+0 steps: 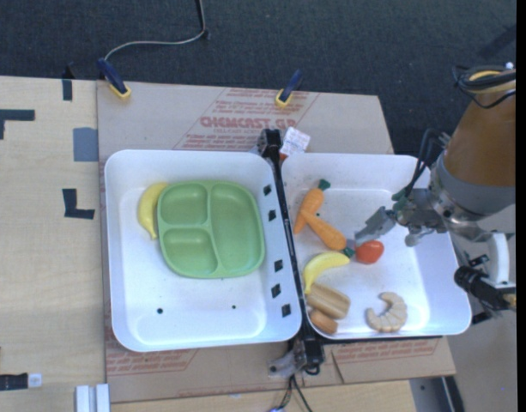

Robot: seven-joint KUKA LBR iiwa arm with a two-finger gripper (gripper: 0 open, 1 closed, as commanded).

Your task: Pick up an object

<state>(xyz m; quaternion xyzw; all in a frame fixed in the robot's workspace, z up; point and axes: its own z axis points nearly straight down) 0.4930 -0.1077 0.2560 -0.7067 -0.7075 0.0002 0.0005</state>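
Note:
The right bin (434, 275) holds two orange carrots (311, 204) (329, 232), a small red tomato (370, 251), a yellow banana (323, 265), a brown bread roll (328, 301) and a tan croissant (387, 312). My gripper (391, 232) hangs over the bin's right half, just above and to the right of the tomato. Its fingers are spread open and nothing is between them. One dark fingertip (366, 231) points down-left toward the tomato and the end of the lower carrot.
The left bin (129, 307) holds a green divided plate (212, 228) with a yellow banana-shaped piece (148, 209) tucked at its left edge. A black divider (281, 230) runs between the bins. Yellow clamps (115, 82) (288, 93) hold the cardboard at the back.

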